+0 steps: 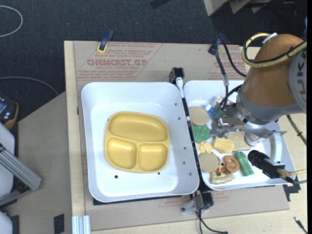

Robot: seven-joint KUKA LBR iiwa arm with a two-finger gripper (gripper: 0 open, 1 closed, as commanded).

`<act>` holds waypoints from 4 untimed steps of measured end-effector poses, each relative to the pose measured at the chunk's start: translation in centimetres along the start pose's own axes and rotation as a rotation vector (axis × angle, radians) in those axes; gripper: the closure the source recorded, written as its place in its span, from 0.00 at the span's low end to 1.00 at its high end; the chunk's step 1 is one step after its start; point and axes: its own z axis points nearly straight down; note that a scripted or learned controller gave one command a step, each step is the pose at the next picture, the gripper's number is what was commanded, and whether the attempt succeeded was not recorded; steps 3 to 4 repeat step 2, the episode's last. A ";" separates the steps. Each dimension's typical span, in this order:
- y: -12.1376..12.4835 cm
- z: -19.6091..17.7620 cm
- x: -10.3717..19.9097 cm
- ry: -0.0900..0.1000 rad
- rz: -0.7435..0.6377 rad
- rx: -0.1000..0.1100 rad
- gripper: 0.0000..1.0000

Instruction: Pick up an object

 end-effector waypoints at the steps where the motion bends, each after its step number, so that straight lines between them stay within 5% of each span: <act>1: 0.1 0.5 -0.6 0.000 0.001 0.003 1.00; 4: -1.0 0.7 1.1 0.001 -0.002 0.002 1.00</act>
